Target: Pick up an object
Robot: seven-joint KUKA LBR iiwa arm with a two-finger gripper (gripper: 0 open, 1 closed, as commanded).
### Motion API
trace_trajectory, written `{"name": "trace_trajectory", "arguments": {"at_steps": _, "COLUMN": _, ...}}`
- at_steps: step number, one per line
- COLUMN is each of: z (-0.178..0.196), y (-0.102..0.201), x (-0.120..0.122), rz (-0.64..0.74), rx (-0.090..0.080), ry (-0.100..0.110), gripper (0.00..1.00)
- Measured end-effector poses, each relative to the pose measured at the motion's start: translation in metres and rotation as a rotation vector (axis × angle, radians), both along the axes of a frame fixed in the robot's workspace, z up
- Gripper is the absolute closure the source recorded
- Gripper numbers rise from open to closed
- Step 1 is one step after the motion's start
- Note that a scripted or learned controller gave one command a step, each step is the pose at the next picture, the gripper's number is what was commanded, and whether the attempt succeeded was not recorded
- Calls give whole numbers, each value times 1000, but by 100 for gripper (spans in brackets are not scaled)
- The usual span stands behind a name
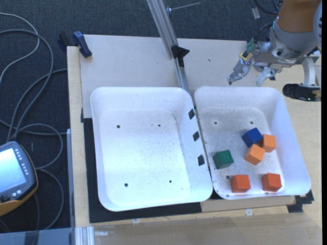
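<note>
My gripper (251, 77) hangs open above the far rim of the right bin (289, 117), with nothing between its fingers. Inside that bin lie several blocks: a blue cube (252, 136), a green cube (223, 158), two light-orange cubes (269, 142) (254, 154), and two darker orange-red cubes (240, 183) (272, 181) near the front wall. All the blocks sit well in front of the gripper, toward the bin's right and front.
The left bin (102, 111) stands beside the right one. A metal pole (162, 22) slants across the bench behind the bins. A blue clamp (82, 43) sits at the bench's far left corner, and a pendant (14, 175) lies left of the bench.
</note>
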State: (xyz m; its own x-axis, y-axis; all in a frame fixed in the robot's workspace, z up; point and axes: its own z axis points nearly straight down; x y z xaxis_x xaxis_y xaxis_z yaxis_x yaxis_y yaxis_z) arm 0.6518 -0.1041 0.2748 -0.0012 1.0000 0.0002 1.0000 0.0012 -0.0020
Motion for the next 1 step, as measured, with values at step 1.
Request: {"name": "trace_trajectory", "arguments": {"at_steps": 1, "z": -20, "y": -34, "x": 7, "rz": -4, "rx": -2, "ry": 0, "gripper": 0}}
